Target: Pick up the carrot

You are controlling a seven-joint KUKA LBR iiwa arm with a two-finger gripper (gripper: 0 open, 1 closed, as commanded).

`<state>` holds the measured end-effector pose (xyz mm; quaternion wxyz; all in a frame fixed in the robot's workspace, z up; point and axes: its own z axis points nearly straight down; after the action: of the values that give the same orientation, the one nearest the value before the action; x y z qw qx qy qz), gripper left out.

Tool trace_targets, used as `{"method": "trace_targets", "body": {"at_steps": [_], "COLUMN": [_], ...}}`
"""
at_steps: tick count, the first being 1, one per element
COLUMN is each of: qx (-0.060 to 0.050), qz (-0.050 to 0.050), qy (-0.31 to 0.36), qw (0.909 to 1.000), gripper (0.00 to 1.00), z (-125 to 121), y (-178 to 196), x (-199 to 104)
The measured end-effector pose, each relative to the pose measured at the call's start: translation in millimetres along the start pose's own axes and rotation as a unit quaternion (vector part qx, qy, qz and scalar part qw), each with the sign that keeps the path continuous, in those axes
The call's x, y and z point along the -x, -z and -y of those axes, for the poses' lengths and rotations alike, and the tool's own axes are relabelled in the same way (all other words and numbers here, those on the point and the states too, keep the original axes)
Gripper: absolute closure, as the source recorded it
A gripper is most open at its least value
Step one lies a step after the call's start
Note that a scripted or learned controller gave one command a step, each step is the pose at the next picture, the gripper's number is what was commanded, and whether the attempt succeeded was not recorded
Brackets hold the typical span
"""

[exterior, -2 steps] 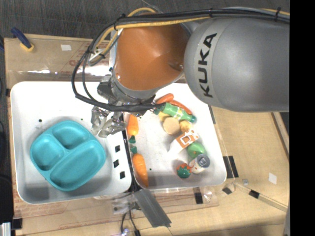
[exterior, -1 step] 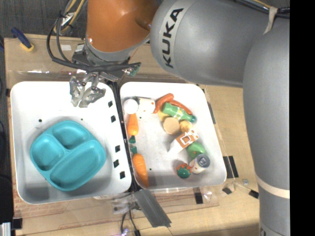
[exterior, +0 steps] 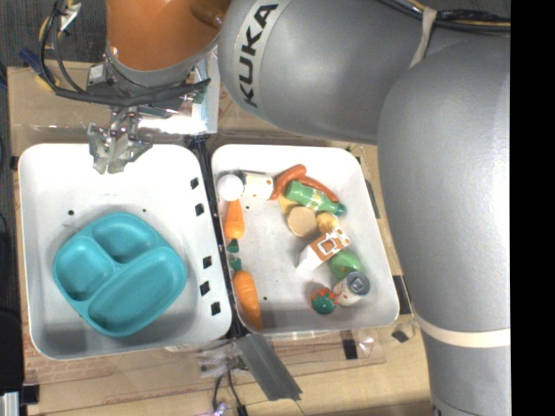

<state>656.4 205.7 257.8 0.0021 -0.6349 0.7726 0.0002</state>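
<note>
The gripper (exterior: 111, 150) hangs in the upper left of the frame, over the far rim of the left bin (exterior: 43, 336); its metal fingers hold nothing, and whether they stand wide or narrow I cannot tell. The carrot (exterior: 234, 217) lies well apart from it — in the right bin (exterior: 368, 193), close to the divider, its long axis running up and down the frame. A second carrot (exterior: 246, 297) lies below it near the front wall. To grasp well, the pincer should likely cross the divider, turn its fingers across the carrot's narrow width, and descend clear of the wall. The grey arm (exterior: 347, 59) stretches leftward across the top, its orange band (exterior: 160, 16) above the wrist. A teal plate (exterior: 117, 271) sits in the left bin.
</note>
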Motion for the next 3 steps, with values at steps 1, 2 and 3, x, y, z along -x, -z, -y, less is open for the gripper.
{"method": "trace_targets", "body": {"at_steps": [1,2,3], "qx": [0.003,-0.003,0.004], "qz": [-0.002,-0.001,-0.001], "qy": [-0.012,0.057,0.120], "qw": [0.9999,0.9984,0.9928], "gripper": [1.00,1.00,1.00], "z": [-86.4,-95.4,-4.8], "y": [-50.5,41.2,-28.0], "x": [-15.3,-115.2,-100.8]}}
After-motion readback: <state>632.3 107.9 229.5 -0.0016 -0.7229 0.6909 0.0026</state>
